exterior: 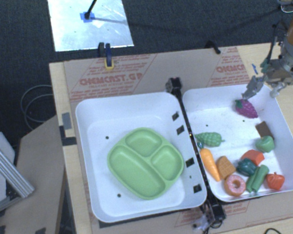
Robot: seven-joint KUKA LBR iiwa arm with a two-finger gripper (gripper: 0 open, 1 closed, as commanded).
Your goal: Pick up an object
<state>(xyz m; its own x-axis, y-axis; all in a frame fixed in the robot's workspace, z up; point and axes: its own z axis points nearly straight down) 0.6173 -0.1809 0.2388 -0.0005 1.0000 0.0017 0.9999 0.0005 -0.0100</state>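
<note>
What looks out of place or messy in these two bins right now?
Nothing looks spilled or damaged. The toy food lies loosely heaped in the right bin, the purple grapes apart near the gripper. The green divided plate sits at a slant in the left bin.

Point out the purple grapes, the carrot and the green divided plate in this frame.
purple grapes (246,108): camera view, middle of the bunch, right bin.
carrot (210,165): camera view, mid-length of its orange body, right bin.
green divided plate (124,182): camera view, outer rim at its lower left, left bin.
</note>
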